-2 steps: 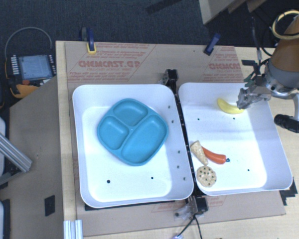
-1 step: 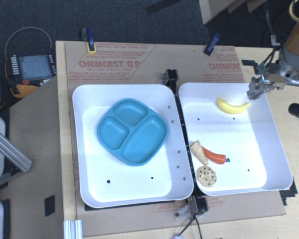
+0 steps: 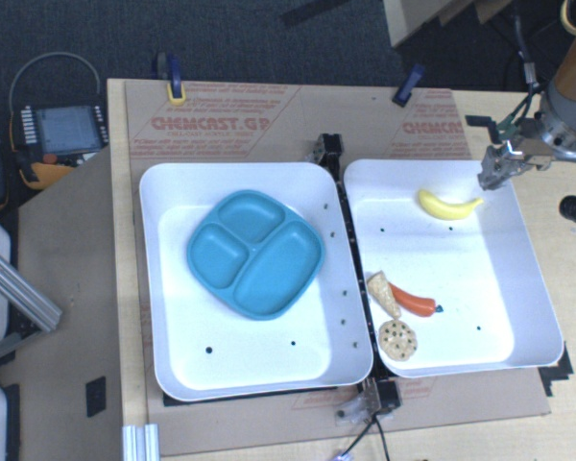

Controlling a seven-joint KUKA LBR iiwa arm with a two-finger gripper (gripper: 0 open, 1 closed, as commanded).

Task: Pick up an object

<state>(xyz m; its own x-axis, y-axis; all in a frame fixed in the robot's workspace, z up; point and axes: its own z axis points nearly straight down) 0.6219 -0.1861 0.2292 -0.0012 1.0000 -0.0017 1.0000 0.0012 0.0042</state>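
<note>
Yellow banana [image 3: 448,205] lies just left of fingers [image 3: 493,174].

The arm [image 3: 566,113] enters at the three o'clock edge, toward two o'clock, its grey wrist angled toward nine o'clock. The gripper [image 3: 492,176] points down toward seven o'clock at its end, nothing visible between its tips.
</note>
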